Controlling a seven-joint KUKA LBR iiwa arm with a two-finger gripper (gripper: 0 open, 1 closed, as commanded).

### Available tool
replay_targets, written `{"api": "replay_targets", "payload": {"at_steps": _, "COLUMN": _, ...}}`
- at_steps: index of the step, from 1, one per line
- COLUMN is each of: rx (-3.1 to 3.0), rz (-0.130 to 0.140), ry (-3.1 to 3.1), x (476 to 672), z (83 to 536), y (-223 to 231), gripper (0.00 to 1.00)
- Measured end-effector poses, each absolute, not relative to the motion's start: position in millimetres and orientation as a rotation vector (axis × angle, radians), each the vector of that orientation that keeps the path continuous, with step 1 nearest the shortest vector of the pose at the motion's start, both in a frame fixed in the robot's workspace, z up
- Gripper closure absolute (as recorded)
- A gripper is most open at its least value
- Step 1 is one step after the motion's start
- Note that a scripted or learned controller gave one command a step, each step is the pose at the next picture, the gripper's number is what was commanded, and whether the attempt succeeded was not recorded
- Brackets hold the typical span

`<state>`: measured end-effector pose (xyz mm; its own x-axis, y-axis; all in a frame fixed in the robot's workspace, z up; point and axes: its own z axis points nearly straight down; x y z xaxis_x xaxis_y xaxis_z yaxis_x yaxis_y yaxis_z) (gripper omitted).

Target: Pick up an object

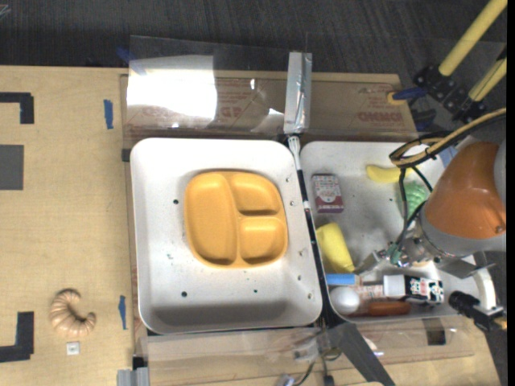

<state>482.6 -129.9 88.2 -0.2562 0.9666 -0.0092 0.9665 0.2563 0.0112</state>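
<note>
From my remote station I logged the nearest items first. A tan curled toy (pixel 72 313) lay on the bare counter (pixel 64 207) at the near left, well apart from both bins.

The left bin (pixel 153 240) held a yellow divided tray (pixel 235 218), sitting flat about mid-bin.

In the right bin (pixel 362 191), along the near wall, I saw a white ball (pixel 346 299) beside a thin reddish-brown stick (pixel 382 305), with a small blue piece (pixel 340 279) just behind the ball. A yellow block (pixel 334 246) lay tilted near the divider between the bins, just beyond the blue piece.

The arm (pixel 468 195) came in from the right and hung over the right bin's near right part, its orange band covering much of that corner. The end effector (pixel 405 284) sat low over the near wall, a white and black part pointing left toward the ball. I could not tell how far its fingers stood apart, nor whether anything sat between them.

Further back, a small pink-and-white packet (pixel 327 192) lay near the divider. A green thing (pixel 414 195) showed partly behind the arm. A banana (pixel 385 173) lay at the far side of that bin.

Beyond the bins stood a clear plastic sheet (pixel 209 95) and brown cardboard (pixel 354 103).
</note>
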Motion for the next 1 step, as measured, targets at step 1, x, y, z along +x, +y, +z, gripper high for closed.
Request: {"api": "replay_targets", "payload": {"at_steps": 1, "rx": 2.112, "rz": 0.003, "ry": 2.322, "x": 535.6, "z": 142.6, "y": -146.6, "gripper": 0.00}}
